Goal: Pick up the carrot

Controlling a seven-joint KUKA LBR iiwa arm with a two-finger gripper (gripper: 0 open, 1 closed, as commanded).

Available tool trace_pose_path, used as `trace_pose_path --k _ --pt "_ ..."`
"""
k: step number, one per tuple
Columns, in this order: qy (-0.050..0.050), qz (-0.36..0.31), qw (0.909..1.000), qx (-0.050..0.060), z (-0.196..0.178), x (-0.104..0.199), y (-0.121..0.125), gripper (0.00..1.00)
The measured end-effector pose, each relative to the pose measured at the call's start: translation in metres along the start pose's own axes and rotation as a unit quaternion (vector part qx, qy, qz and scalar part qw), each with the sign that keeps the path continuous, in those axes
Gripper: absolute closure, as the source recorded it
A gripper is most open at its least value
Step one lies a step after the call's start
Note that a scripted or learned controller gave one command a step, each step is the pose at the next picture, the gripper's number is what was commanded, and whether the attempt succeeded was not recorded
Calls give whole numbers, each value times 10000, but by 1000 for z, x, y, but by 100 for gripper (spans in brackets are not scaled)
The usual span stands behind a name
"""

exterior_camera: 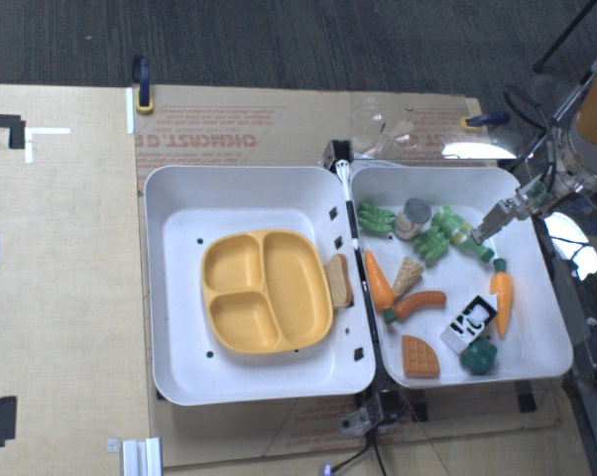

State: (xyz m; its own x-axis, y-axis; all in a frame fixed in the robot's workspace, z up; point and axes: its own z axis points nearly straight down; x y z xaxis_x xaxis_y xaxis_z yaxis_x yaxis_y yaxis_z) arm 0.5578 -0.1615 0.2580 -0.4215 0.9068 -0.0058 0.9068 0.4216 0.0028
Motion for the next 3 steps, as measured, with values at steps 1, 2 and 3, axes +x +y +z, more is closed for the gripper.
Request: trace_pose_path --k 1,2,3 --pt "21 402 9992 20 110 -40 -44 0" --pt "64 541 9985 20 167 -46 -32 0" --pt "35 528 9986 9 157 -48 -31 100"
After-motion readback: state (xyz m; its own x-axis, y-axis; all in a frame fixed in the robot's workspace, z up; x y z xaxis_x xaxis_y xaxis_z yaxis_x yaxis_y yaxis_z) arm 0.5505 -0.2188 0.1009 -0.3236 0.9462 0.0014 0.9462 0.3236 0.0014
